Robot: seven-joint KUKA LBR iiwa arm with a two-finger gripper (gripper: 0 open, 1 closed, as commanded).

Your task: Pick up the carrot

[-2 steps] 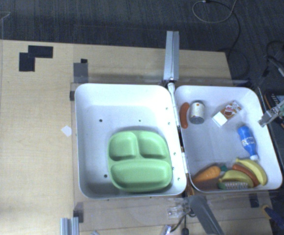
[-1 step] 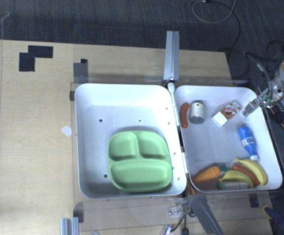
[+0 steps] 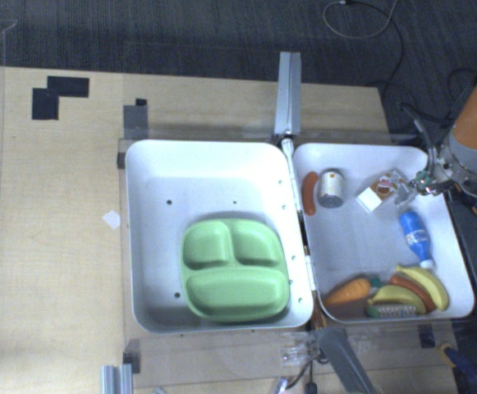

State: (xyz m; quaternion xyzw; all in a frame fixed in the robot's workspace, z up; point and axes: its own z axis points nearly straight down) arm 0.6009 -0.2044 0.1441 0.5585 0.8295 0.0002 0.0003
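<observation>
right bin [image 3: 337, 245] holds carrot [image 3: 349, 290]; end effector [image 3: 423, 180] grip state unclear.

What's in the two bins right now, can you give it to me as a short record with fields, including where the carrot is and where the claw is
left bin: holds a green divided plate
right bin: carrot, bananas, blue bottle, silver can, hot dog, small white box
carrot: near-left corner of the right bin, lying flat
bananas: near wall, just right of the carrot
blue bottle: right side, lying down
silver can: far left part, beside the hot dog
white box: far middle
claw: over the far right corner, away from the carrot
</observation>
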